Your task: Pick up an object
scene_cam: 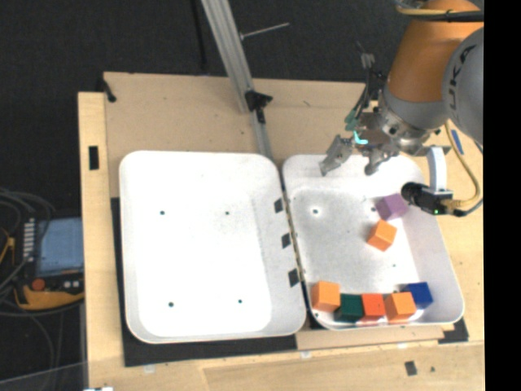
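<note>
Purple and orange are the two loose choices in the right bin (440,243): a purple block (391,206) lies just in front of the gripper (356,160), and an orange block (381,235) sits just past the purple one, toward the bin's near wall. The jaws are spread wide with nothing between them, poised over the bin's far end. Along the bin's near wall a row of blocks (373,303) stands packed side by side, awkward to straddle. Better, I judge, to take the purple block: centre over it, turn the wrist so the fingers meet its flat faces, descend fully, then close.
</note>
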You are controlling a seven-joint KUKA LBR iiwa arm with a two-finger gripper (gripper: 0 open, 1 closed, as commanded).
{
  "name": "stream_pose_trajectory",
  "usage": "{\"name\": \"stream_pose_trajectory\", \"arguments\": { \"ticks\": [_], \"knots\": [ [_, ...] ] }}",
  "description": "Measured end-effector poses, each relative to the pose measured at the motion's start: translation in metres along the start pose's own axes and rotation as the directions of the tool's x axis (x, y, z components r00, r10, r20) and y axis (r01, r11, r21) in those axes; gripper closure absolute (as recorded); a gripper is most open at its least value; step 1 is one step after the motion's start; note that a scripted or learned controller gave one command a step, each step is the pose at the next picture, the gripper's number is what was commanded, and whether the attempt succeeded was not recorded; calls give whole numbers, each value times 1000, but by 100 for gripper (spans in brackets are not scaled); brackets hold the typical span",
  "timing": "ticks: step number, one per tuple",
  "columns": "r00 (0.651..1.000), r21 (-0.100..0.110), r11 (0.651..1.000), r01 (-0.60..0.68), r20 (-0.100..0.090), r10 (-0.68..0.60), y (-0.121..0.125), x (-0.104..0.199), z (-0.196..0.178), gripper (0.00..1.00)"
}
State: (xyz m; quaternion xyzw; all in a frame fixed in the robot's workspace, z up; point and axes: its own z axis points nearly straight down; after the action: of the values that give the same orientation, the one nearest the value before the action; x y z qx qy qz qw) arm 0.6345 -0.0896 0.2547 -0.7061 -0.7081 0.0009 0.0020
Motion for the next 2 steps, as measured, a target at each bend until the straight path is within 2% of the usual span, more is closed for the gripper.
{"name": "stream_pose_trajectory", "arguments": {
  "ticks": [1,2],
  "knots": [
    [1000,-5,1000,0,0,0,1,0,-2,0],
    [1000,1,1000,-5,4,5,-1,-2,61,0]
  ]
}}
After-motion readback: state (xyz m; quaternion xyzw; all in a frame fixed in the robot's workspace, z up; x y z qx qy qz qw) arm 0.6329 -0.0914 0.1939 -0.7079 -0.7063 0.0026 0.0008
